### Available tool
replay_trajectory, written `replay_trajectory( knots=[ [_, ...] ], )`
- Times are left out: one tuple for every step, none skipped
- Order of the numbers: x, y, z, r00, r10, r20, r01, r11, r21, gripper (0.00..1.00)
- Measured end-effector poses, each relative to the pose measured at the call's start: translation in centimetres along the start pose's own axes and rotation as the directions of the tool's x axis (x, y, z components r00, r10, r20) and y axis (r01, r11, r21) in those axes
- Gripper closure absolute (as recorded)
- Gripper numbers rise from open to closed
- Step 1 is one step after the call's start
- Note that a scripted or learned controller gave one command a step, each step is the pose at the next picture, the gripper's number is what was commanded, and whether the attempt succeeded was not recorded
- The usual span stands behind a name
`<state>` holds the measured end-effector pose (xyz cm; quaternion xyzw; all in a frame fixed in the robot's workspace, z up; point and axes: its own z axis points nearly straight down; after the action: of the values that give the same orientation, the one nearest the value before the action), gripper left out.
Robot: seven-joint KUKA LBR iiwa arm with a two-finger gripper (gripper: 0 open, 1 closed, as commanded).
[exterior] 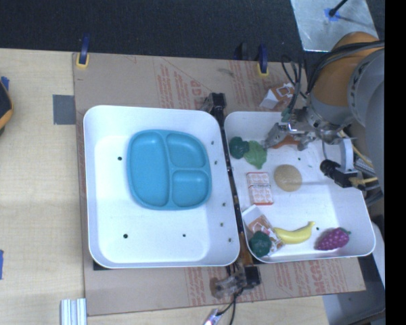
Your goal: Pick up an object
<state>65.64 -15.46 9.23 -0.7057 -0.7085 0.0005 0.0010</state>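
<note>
Arm w/ end effector [289, 133] at right bin's [338, 202] far edge; open or shut: cannot tell. Nearest item, green veg [252, 152], lies just left; tan ball [288, 177] sits nearer camera.

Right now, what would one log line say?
arm: over right bin | gripper: above green toy, nothing seen held | blue plate: left bin

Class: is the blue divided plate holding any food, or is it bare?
Bare: the blue plate in the left bin shows three unfilled compartments.

Red print on cardboard [176, 80]; none legible.
</note>
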Motion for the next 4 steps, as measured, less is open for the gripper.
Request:
replay_trajectory(
  knots=[
    [-1.5,-5.4,0.1,1.0,-0.001,0.002,0.001,1.0,0.002,0.0],
    [-1.6,-5.4,-1.0,1.0,-0.004,0.003,0.003,1.0,0.003,1.0],
    [-1.6,-5.4,-1.0,1.0,-0.004,0.003,0.004,1.0,0.003,0.0],
    [-5.7,0.0,0.0,1.0,0.0,0.0,0.0,1.0,0.0,0.0]
  ],
)
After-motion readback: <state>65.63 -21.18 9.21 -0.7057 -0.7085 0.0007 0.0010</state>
